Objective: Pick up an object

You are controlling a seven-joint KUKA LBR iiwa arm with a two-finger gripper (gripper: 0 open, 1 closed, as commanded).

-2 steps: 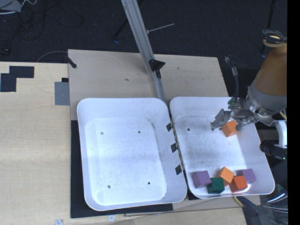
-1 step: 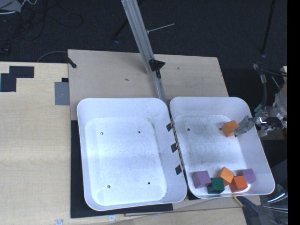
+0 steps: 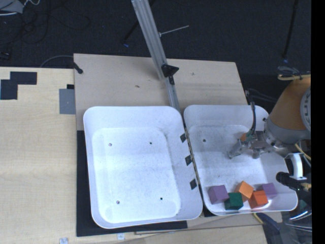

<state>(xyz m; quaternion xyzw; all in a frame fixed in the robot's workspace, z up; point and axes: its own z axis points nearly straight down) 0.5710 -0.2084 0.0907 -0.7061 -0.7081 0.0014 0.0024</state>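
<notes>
Several small blocks lie along the front edge of the right bin (image 3: 213,121): a purple block (image 3: 218,193), a green block (image 3: 234,201), an orange block (image 3: 246,189), a red-orange block (image 3: 259,199) and a smaller purple block (image 3: 269,189). My gripper (image 3: 239,149) hangs low over the middle right of that bin, behind the blocks and apart from them. A small orange piece (image 3: 245,135) shows right beside the gripper's far side; whether it is touching the gripper I cannot tell.
The left bin (image 3: 96,121) sits against the right one, with black clips (image 3: 187,159) along the shared rim. A slanted metal rail (image 3: 152,39) rises behind the bins. The arm's orange band (image 3: 289,105) stands at the right edge.
</notes>
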